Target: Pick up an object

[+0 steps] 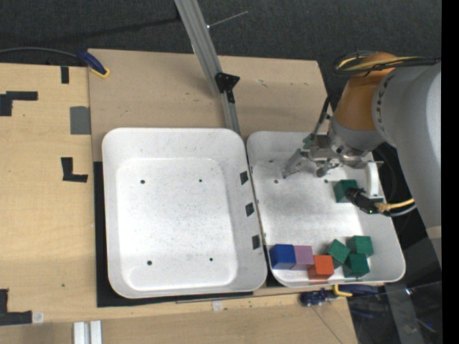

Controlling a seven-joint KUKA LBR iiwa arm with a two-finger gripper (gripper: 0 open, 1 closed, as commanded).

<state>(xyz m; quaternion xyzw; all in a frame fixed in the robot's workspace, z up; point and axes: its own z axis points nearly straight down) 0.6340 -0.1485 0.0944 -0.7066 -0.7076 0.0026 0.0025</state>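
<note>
My gripper [303, 169] hangs over the upper part of the right bin [301, 210], its two fingers spread open with nothing between them. A green block [346, 190] lies just right of the gripper, near the bin's right wall. Along the bin's front edge sit a blue block [282, 255], a purple block [303, 254], an orange block [323, 265] and three green blocks [356, 262] clustered at the front right corner.
The left bin [172, 213] stands beside the right one, with black clips on the shared rim. A slanted metal pole [204, 41] crosses above the bins' back edge. The arm's grey body [409, 120] overhangs the right side.
</note>
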